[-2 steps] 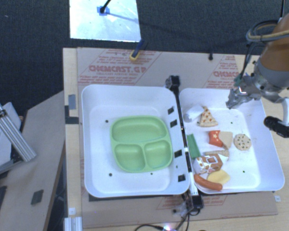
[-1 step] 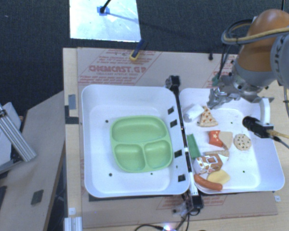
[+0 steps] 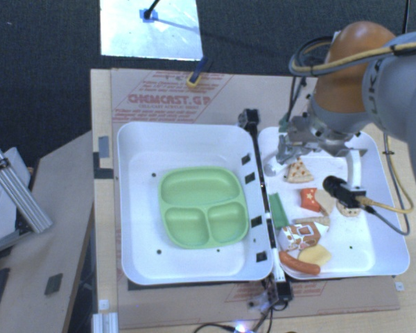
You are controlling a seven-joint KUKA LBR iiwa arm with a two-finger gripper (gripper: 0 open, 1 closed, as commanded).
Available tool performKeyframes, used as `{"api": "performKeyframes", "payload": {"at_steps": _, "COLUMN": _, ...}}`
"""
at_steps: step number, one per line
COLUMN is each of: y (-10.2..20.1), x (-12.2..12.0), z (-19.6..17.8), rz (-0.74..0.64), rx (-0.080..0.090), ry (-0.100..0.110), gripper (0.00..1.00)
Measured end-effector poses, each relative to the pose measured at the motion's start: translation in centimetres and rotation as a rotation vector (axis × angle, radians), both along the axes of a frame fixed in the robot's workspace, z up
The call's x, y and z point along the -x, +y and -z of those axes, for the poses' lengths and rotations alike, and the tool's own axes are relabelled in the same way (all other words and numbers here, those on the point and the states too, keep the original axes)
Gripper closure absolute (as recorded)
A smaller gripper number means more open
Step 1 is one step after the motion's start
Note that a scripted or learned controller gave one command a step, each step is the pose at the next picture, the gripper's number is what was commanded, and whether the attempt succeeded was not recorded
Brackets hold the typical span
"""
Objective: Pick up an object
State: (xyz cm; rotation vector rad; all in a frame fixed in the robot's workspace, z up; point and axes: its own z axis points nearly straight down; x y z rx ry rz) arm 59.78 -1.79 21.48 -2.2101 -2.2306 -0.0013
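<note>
Right bin (image 3: 381, 255), pizza slice (image 3: 299, 172) under claw (image 3: 288, 151)

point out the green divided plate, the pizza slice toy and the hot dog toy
green divided plate (image 3: 194, 186), camera view, on the floor of its large upper compartment
pizza slice toy (image 3: 299, 173), camera view, on the middle of the slice
hot dog toy (image 3: 299, 264), camera view, on the sausage's middle

One fixed camera looks down at a slant on both white bins (image 3: 187, 134), arm (image 3: 374, 68) entering from right.
</note>
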Motion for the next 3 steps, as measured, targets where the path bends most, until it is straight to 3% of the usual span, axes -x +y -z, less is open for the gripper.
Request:
{"api": "performKeyframes", "payload": {"at_steps": 1, "y": 2.4, "x": -0.2, "z": -1.3, "rz": 0.001, "rx": 0.0, "ry": -0.003, "gripper": 1.0}}
{"api": "performKeyframes", "payload": {"at_steps": 3, "y": 2.4, "x": 1.2, "z": 0.0, "rz": 0.006, "rx": 0.002, "ry": 0.0, "gripper": 1.0}}
